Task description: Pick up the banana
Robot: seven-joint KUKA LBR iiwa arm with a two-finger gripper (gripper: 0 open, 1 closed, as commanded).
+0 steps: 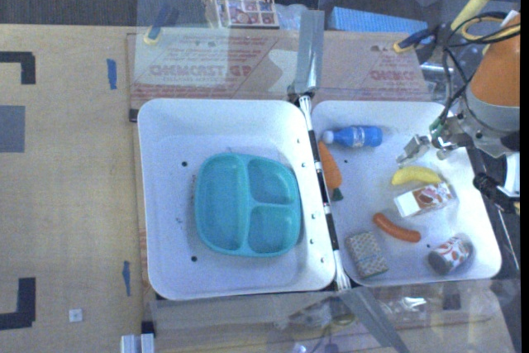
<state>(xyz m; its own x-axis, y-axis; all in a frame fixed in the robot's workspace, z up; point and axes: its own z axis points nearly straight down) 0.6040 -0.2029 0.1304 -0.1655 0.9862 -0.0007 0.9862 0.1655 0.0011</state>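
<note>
The yellow banana (416, 175) lies in the right bin (488, 260), toward its right side, just above a small white carton (424, 199). My gripper (426, 147) hangs at the end of the orange-banded arm reaching in from the right. It is just beyond the banana's far side and slightly above it. Its fingers (411, 150) stand open and nothing is between them. The banana rests untouched on the bin floor.
The right bin also holds a blue bottle (355, 136), an orange carrot (331, 167) by the left wall, a red sausage (397, 228), a grey sponge (366, 253) and a can (450, 254). A teal divided plate (248, 205) sits in the left bin (165, 145).
</note>
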